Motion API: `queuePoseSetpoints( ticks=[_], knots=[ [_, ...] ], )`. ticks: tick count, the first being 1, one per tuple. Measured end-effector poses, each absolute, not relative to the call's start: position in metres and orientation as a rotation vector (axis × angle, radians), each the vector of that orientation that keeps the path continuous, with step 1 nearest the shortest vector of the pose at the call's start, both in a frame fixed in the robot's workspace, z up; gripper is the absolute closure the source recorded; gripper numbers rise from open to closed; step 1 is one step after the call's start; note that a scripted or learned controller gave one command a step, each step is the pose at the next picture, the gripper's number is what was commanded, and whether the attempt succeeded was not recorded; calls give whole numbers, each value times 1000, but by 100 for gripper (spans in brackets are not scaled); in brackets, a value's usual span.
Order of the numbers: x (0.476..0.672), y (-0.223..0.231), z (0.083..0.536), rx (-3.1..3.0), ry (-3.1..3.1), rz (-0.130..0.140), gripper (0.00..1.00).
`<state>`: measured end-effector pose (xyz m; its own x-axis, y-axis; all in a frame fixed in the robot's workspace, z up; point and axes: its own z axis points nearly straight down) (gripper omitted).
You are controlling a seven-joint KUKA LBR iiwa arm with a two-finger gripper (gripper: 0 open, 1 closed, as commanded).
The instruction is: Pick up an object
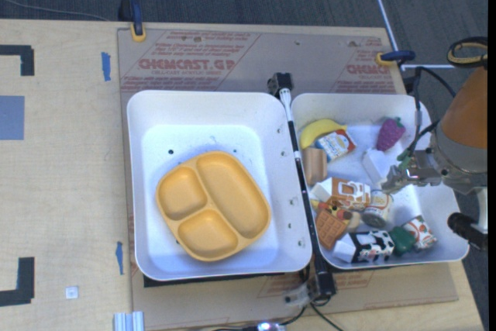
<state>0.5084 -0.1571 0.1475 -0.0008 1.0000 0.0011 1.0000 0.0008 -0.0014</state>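
Observation:
The right bin (434, 108) holds several toy foods. A yellow banana (319, 130) and a small orange-and-white carton (337, 144) lie at its far left, and purple grapes (390, 133) lie toward the back. A waffle (331, 224), a black-and-white cow-patterned piece (372, 246), a green item (403, 238) and a small can (377, 207) crowd the front. My gripper (403, 173) hangs over the middle right of this bin, just above a white piece (374, 164) and beside the can. Nothing is visibly held.
The left bin (155, 120) contains a yellow three-compartment plate (213, 204). A black clamp (280, 84) sits where the two bins meet at the back. The grey arm with its orange band (469, 120) reaches in over the right bin's right rim.

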Motion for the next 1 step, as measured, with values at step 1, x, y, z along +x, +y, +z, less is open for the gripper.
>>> queuePoseSetpoints(
  ticks=[1],
  knots=[
    [578, -214, 237, -2223, -2224, -1, 100]
  ],
)
